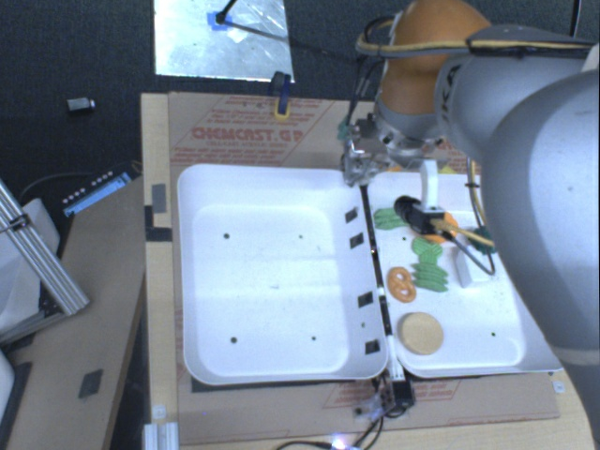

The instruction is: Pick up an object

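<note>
Pretzel [401, 285] beside tan disc [421, 333]

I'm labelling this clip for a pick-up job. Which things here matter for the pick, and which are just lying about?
For the job:
tool, over the bins' divider
right bin
pretzel
round tan disc
green pieces

Lying about:
left bin
foil sheet
yellow clamp
cardboard base
</note>
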Motion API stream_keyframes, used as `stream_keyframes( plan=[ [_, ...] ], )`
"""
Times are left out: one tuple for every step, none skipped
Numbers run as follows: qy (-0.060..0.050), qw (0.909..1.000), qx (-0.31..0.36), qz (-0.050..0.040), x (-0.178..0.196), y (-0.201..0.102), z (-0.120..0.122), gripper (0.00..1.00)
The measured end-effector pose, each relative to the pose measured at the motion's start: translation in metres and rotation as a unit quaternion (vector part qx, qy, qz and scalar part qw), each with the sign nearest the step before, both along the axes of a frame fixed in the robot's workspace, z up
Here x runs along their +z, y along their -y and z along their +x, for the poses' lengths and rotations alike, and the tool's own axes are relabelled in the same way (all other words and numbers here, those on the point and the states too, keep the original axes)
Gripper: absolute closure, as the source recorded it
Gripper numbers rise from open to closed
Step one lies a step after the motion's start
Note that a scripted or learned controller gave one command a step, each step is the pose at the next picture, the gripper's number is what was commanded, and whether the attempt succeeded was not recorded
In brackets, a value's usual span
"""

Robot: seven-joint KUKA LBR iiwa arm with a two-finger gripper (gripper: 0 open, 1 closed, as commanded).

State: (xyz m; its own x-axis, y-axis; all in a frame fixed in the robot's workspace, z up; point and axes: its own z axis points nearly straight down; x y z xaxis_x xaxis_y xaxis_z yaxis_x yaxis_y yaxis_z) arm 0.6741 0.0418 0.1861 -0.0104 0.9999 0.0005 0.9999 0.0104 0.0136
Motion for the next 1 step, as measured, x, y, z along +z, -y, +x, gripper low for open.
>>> stream_keyframes(
  plan=[
    [-0.001,1.0000,0.000,0.0017,0.0941,-0.0688,-0.0046,1.00]
  ],
)
